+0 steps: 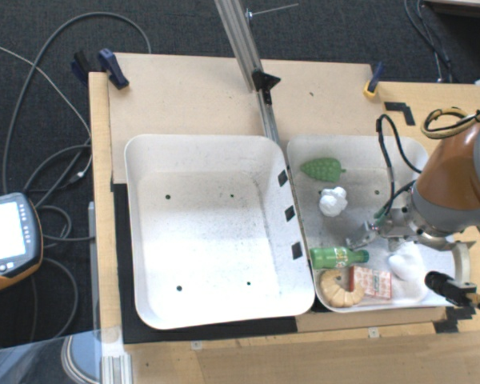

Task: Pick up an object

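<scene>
We've got the gripper (366, 237) low in the right bin (300, 154), fingers slightly apart w/ nothing between them, just above the green bottle (338, 256), so no pick yet: closing on an obj & lifting are still left.

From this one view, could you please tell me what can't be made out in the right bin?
- Gripper: too small and dark against the bin to tell how it stands.
- White object: partly under the arm; shape unclear.
- Red packet: print too small to read.
- Arm: cut off by the right edge.
</scene>
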Action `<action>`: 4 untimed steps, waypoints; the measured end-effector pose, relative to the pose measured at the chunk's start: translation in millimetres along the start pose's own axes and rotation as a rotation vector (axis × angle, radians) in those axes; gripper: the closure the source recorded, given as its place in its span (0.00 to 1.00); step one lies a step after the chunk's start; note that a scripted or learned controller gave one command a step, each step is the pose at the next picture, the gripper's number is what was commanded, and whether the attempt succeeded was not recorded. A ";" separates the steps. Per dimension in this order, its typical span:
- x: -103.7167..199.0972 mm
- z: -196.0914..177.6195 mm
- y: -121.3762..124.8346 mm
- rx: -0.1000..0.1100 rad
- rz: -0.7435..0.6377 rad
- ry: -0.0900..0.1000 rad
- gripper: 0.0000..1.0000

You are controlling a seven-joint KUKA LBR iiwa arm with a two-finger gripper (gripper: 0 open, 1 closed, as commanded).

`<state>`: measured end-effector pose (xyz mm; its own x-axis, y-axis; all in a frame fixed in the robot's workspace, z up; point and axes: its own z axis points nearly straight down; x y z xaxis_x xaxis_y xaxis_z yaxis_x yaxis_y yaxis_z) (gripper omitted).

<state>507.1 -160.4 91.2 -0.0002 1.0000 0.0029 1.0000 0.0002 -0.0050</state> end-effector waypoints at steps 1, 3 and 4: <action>0.0 -12.1 1.2 -0.005 0.000 -0.001 1.00; -2.5 -107.4 15.2 -0.011 -0.002 -0.004 1.00; -8.3 -167.8 22.7 -0.013 -0.002 -0.006 1.00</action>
<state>530.6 -169.3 258.9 -0.0022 1.0000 -0.0028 1.0000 0.0023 0.0085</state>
